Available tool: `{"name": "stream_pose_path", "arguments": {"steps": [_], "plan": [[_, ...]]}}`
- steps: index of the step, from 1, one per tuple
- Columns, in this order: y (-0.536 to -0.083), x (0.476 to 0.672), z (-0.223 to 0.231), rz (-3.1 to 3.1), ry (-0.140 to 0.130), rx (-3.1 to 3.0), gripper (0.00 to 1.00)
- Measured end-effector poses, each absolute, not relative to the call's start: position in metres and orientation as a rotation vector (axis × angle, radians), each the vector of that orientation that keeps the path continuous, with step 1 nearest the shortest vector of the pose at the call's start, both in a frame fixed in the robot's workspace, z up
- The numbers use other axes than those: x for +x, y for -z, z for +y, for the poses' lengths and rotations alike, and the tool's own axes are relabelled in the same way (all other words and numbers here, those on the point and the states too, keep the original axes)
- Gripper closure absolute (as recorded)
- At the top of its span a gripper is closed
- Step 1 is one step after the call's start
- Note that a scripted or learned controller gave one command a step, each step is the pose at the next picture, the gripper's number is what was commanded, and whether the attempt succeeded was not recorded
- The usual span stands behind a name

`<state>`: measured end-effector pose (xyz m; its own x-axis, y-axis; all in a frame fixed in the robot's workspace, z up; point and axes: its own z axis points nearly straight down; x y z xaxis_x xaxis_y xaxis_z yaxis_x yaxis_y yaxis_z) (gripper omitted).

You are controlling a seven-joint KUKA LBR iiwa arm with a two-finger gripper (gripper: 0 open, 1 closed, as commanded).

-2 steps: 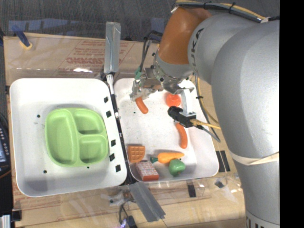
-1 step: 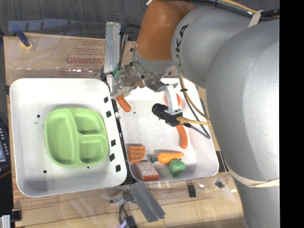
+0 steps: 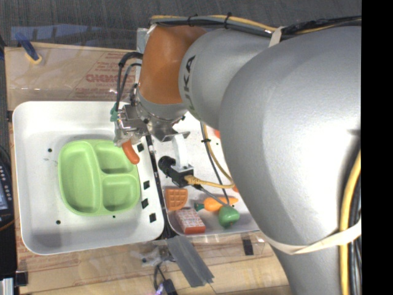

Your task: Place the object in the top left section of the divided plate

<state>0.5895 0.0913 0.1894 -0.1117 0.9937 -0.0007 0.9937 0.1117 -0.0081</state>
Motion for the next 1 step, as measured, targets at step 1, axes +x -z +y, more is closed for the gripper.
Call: {"name": "stream_pose_path", "arguments": {"steps": [1], "plan": [[-0.19,0.5897,0.0908,-2.339,-0.009,-2.092,0.0]]}}
